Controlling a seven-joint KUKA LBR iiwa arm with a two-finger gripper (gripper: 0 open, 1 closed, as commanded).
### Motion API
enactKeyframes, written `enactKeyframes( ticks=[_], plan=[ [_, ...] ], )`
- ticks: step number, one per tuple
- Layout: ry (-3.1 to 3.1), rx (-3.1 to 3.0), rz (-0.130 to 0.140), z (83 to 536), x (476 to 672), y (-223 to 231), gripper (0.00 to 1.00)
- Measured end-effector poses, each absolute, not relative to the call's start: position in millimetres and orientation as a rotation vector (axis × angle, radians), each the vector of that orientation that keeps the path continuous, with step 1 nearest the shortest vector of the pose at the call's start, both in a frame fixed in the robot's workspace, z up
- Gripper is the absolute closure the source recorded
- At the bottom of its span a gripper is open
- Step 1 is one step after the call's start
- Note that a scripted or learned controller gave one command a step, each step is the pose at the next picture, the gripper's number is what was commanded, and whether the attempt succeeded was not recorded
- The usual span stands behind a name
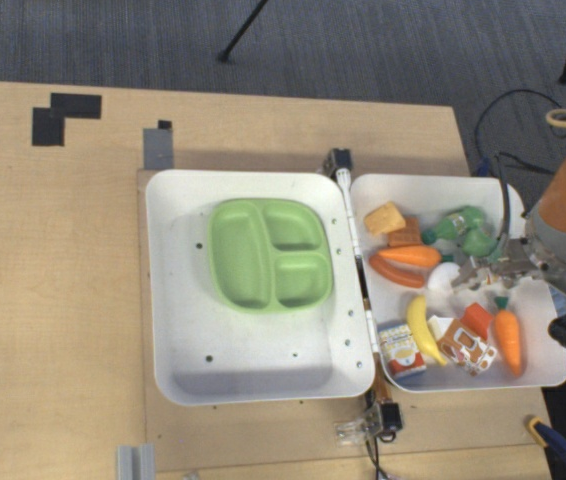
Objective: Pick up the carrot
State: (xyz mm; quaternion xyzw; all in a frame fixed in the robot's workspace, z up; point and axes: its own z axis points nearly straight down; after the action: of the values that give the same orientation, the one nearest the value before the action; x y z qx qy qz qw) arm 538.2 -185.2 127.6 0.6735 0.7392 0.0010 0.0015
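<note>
1. the gripper hangs low over the right bin, its thin metal fingers pointing toward the middle of that bin. i cannot tell if they are spread or pressed together, and i see nothing between them.
2. the carrot lies just below and a little right of the gripper, near the bin's front wall. it is a smooth orange cone with a small green top, and it looks like hard plastic.
3. i judge the step is the approach: the carrot is not yet taken. the next move calls for shifting toward the carrot, turning across its long axis and descending.
4. beside the carrot, left of it, lie a printed snack pack, a curved yellow banana and a small carton; they crowd it on that side.
5. farther, beyond the gripper, lie a glossy red-orange pepper-like toy, a tan bread piece and a green vegetable.
6. far left, the other bin holds a green divided plate, matte and rounded.
</note>
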Motion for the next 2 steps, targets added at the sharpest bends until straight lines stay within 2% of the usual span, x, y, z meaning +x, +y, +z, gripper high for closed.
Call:
enactKeyframes(
  ticks=[1, 2],
  plan=[
    [2.3, 2.121, 0.008, 88.3, 491.1, -201.6, 0.0],
    [2.304, 2.117, 0.014, 99.1, 493.4, -199.7, 1.0]
  ],
)
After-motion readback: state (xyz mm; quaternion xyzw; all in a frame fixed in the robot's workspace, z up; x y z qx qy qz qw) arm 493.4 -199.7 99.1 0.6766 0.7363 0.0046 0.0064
